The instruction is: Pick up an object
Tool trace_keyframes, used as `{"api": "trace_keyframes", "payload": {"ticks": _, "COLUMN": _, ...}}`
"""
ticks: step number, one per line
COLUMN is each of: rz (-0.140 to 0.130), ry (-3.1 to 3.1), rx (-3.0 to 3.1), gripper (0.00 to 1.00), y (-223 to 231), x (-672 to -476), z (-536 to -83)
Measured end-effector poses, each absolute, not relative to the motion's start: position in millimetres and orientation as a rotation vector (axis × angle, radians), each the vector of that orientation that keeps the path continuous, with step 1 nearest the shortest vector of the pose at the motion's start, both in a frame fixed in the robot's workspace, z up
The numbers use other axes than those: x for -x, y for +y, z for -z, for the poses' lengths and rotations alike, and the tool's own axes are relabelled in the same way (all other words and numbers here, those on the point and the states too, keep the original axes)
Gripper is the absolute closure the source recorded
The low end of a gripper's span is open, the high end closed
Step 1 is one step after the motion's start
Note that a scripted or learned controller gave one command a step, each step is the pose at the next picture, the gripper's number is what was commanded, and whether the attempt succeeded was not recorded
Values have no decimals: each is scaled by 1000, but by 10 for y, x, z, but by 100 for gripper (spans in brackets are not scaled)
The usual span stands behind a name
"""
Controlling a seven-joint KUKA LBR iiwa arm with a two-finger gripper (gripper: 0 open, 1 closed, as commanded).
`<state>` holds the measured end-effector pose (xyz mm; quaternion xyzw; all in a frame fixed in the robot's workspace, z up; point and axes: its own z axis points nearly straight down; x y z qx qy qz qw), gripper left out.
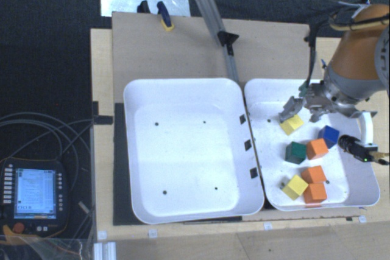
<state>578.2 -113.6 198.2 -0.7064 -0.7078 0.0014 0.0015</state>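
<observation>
Orange block (315, 193) at right bin's (365, 192) front, yellow block (292, 124) just below tool (303, 108), fingers spread, gripping nothing

Seven blocks (308, 158) lie in the right bin (359, 195); the left bin (137, 149) sits touching its left side.

Tan bench (183, 52), dark carpet floor (49, 21).

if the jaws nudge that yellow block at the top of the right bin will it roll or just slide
Probably slide: the yellow block looks flat-faced, not round. It seems rigid, so likely no squashing. The smooth white bin may let it skid toward the green block.
</observation>
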Motion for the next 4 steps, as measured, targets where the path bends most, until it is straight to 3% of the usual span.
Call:
{"api": "trace_keyframes", "payload": {"ticks": 2, "rz": -3, "ry": -2222, "rx": 2217, "gripper": 0, "y": -1232, "x": -5752, "z": -1035}}
{"api": "trace_keyframes", "payload": {"ticks": 3, "rz": 4, "ry": -2228, "rx": 2219, "gripper": 100, "y": -1237, "x": -5770, "z": -1173}}
{"api": "trace_keyframes", "payload": {"ticks": 4, "rz": 6, "ry": -2230, "rx": 2220, "gripper": 100, "y": -1230, "x": -5826, "z": -1615}}
